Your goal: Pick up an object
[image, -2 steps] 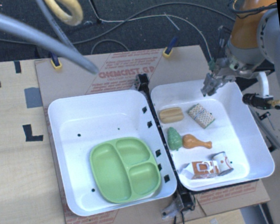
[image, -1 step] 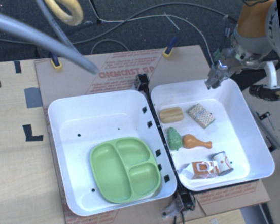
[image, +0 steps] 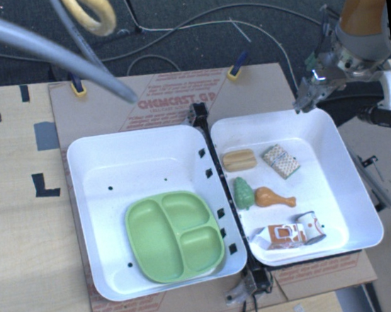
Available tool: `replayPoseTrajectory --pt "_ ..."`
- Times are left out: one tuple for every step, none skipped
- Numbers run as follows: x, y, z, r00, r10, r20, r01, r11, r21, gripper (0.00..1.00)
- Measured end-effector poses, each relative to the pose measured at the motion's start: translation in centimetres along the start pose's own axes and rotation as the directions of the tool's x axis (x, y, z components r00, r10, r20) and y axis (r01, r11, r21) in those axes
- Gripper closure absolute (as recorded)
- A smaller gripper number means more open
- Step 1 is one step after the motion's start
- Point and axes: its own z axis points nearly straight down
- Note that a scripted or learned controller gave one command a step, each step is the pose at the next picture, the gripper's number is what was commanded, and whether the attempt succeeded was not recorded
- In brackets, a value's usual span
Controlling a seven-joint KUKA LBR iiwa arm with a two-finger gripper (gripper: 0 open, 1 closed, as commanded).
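Note:
The right bin (image: pixel 340 168) holds a tan bun-shaped piece (image: pixel 239 159), a speckled beige block (image: pixel 281 160), a green leafy piece (image: pixel 243 193), an orange drumstick (image: pixel 274 196) and a white and orange crumpled packet (image: pixel 291 234). My gripper (image: pixel 307 95) hangs at the bin's far right corner, above and outside the rim, well away from all these pieces. Nothing shows between its fingers.
The left bin (image: pixel 101 200) carries a green divided plate (image: pixel 175 235) in its near half. A black hinge strip (image: pixel 217 184) runs between the bins. Cables (image: pixel 236 32) lie behind on the dark floor. Cardboard (image: pixel 166 98) underlies both bins.

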Motion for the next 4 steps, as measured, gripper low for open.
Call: replayPoseTrajectory --pt "5.1 -1.1 1.6 1.000 -0.003 -0.002 0.003 1.000 0.007 1.00" --pt "10.4 -1.0 2.8 1.000 -0.004 -0.002 0.004 1.000 0.007 1.00" --pt "15.3 -1.1 2.4 1.000 -0.005 -0.003 0.005 1.000 0.006 1.00" --pt "21.5 -2.3 2.2 1.000 -0.006 -0.003 0.006 1.000 0.007 1.00"
